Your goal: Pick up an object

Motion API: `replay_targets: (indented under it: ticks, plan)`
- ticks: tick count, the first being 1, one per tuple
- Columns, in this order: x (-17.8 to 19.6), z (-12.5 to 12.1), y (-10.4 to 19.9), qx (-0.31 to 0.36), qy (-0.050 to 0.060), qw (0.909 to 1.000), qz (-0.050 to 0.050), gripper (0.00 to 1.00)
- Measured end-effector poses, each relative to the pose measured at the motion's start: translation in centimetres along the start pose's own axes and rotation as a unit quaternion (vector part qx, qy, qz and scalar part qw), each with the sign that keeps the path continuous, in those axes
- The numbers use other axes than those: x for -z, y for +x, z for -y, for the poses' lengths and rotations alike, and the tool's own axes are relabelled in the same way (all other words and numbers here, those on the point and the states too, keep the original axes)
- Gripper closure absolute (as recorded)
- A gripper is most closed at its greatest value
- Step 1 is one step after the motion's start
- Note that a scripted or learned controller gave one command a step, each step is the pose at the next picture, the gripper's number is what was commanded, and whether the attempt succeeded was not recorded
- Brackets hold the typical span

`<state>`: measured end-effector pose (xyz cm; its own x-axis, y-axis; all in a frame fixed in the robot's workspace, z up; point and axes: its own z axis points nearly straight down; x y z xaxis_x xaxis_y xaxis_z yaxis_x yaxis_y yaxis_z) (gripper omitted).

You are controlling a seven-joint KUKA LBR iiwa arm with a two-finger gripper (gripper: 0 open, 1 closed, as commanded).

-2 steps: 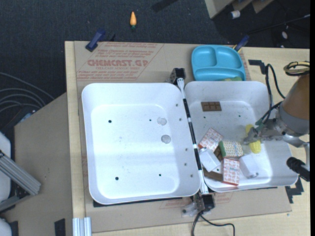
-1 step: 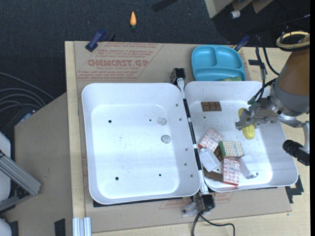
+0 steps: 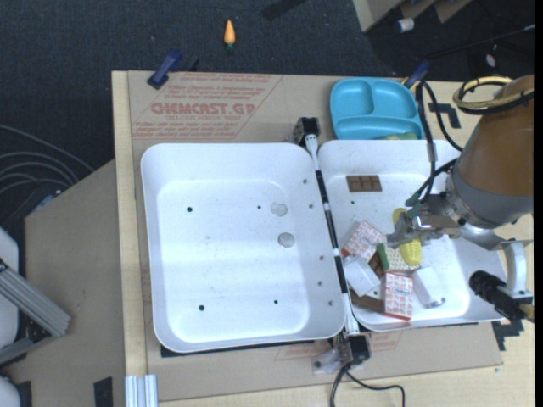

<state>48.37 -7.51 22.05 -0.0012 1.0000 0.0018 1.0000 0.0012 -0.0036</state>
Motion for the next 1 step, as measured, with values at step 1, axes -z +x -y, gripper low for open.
replay_targets:
  ticks: [1]
  plan:
    - [-1.44,-0.17,7.73,0.0,0.0,1.0,0.0,1.0]
